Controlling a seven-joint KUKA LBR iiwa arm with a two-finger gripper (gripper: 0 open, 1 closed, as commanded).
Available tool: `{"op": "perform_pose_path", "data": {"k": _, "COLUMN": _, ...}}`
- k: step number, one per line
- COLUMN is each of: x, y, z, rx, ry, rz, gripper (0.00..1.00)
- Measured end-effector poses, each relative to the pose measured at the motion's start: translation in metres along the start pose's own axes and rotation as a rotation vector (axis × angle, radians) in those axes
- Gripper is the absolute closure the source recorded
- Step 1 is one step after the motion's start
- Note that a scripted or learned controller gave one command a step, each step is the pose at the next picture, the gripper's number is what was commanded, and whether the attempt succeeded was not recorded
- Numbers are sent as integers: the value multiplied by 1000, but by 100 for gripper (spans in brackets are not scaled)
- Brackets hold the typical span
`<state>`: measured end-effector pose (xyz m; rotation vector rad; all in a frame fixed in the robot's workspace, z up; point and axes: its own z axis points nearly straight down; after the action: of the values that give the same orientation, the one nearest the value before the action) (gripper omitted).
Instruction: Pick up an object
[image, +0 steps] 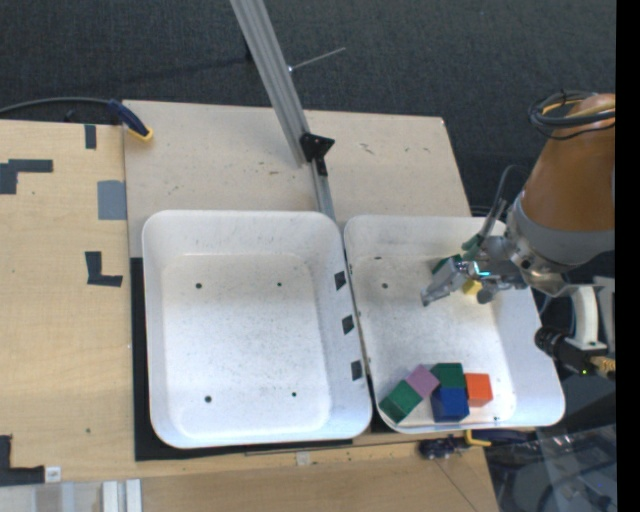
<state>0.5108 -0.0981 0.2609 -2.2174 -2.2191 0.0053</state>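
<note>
End effector (440, 288) over right bin (400, 250), grip state not discernible. Nothing lifted yet. Block cluster (440, 390) below and nearer the camera, untouched; pick remaining.

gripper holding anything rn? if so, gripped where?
Nothing seen held. The gripper hangs over the right bin, apart from the blocks clustered at that bin's near edge.

This is a robotics lab or test cell. A plywood bench (250, 160) marked with tape patches bears two shallow white bins (240, 330), set side by side on a black mat. An aluminium rail (275, 75) slants in from the far side, dark carpet lies beyond, and the arm (570, 190) stands at right.
</note>
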Motion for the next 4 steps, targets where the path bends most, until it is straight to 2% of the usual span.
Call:
{"op": "perform_pose_path", "data": {"k": 1, "x": 0, "y": 1, "z": -2, "rx": -4, "ry": 0, "rz": -1, "gripper": 0}}
{"op": "perform_pose_path", "data": {"k": 2, "x": 4, "y": 5, "z": 44, "rx": 1, "ry": -1, "rz": -1, "gripper": 0}}
{"op": "perform_pose_path", "data": {"k": 3, "x": 8, "y": -6, "z": 99, "rx": 2, "ry": 0, "rz": 0, "gripper": 0}}
{"op": "perform_pose_path", "data": {"k": 4, "x": 4, "y": -3, "z": 162, "rx": 3, "ry": 1, "rz": 1, "gripper": 0}}
